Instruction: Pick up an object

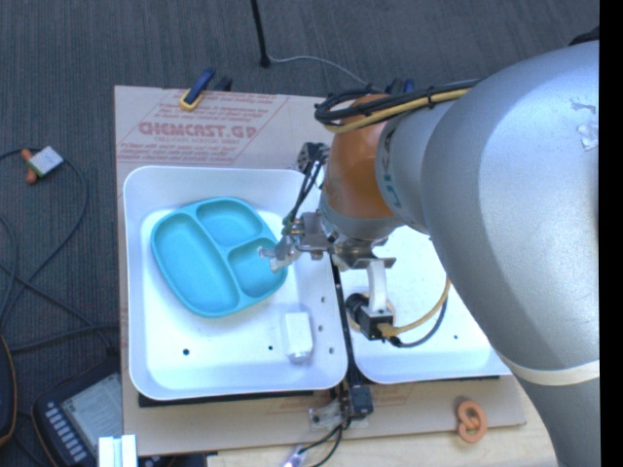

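Grey arm casing [526, 212], bulking closest to the lens, fills the 3 o'clock side and narrows through an orange band [352, 178] to the gripper [275, 253], which sits at the 3 o'clock rim of a blue divided plate [216, 253] in the left bin [136, 290]. Whether the pincer is clenched or released I cannot tell. A small white block [297, 336] lies at 5 o'clock from the plate, well apart from it. The plate looks like stiff, light plastic, smooth and likely slippery; its thin raised rim or a divider ridge seems the best place to pinch, since the flat base offers nothing to grip. The block looks light and rigid, and could be squeezed across its narrow sides.
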Robot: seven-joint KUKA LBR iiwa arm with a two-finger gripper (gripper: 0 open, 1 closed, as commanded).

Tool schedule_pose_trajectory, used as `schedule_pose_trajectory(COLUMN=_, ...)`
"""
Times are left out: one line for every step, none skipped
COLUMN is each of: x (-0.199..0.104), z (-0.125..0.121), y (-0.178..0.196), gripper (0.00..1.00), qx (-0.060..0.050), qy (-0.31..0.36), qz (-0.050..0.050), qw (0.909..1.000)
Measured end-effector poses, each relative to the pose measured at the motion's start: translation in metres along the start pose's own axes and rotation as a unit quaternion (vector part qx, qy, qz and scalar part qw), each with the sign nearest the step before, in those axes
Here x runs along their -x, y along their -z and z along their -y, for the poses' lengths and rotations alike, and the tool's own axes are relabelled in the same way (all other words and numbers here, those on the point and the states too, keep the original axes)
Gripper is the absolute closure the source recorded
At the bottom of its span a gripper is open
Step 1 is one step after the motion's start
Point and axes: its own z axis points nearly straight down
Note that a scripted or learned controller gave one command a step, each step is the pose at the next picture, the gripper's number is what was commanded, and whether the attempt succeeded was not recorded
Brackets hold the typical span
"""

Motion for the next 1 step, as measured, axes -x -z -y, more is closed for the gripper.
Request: schedule_pose_trajectory(x=-0.0031, z=0.0039, y=-0.0019, gripper=0.0, qx=0.008, qy=-0.001, qz=0.002, qw=1.0)
